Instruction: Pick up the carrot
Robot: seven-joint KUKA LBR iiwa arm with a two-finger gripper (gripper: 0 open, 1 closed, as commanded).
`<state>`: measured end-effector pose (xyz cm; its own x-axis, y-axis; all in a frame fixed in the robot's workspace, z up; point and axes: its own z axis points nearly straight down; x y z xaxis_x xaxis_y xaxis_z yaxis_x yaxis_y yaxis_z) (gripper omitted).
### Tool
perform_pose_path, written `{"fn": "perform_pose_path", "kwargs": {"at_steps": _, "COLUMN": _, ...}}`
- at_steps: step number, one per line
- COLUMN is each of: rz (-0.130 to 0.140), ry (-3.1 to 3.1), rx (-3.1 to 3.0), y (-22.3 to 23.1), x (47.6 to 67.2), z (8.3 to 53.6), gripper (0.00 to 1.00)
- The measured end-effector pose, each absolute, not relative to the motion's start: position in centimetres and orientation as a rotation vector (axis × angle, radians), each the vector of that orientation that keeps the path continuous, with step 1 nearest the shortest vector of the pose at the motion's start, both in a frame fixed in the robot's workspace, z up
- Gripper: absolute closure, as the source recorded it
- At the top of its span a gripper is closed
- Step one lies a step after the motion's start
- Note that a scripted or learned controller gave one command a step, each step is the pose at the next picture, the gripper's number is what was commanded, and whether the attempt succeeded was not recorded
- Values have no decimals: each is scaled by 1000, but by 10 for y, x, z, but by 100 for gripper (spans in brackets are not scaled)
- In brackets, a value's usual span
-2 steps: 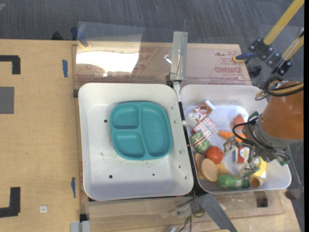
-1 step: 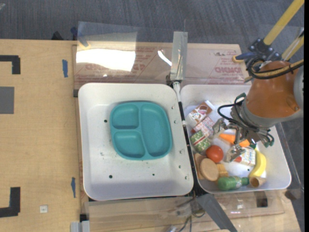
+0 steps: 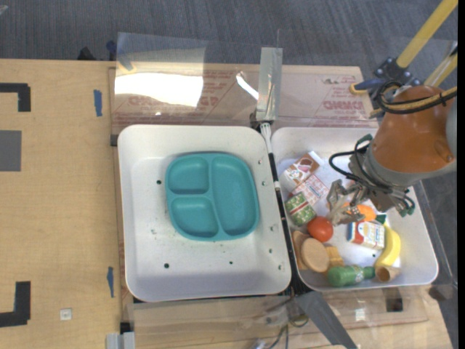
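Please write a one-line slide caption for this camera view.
Gripper low in the right bin among toy foods; teal tray in the left bin.

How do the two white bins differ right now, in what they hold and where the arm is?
The left bin holds a single teal divided plate lying flat near its middle; the right bin holds a jumble of toy food, including a tomato, a banana and small cartons. The arm's tool is down over the right bin's pile, while nothing reaches into the left bin. Both are shallow, white and set side by side.
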<state>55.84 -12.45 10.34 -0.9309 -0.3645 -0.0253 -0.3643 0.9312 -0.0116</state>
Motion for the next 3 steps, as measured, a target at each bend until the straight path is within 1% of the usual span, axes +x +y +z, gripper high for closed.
{"fn": "perform_pose_path", "kwargs": {"at_steps": 1, "rz": -5, "ry": 3032, "rx": -784, "y": -156, "x": 589, "z": 145, "gripper": 100}}
{"fn": "perform_pose_path", "kwargs": {"at_steps": 2, "rz": -1, "ry": 3034, "rx": -785, "y": -155, "x": 588, "z": 144, "gripper": 0}}
{"fn": "perform_pose_path", "kwargs": {"at_steps": 3, "rz": -16, "ry": 3056, "rx": -626, "y": -141, "x": 558, "z": 98, "gripper": 0}}
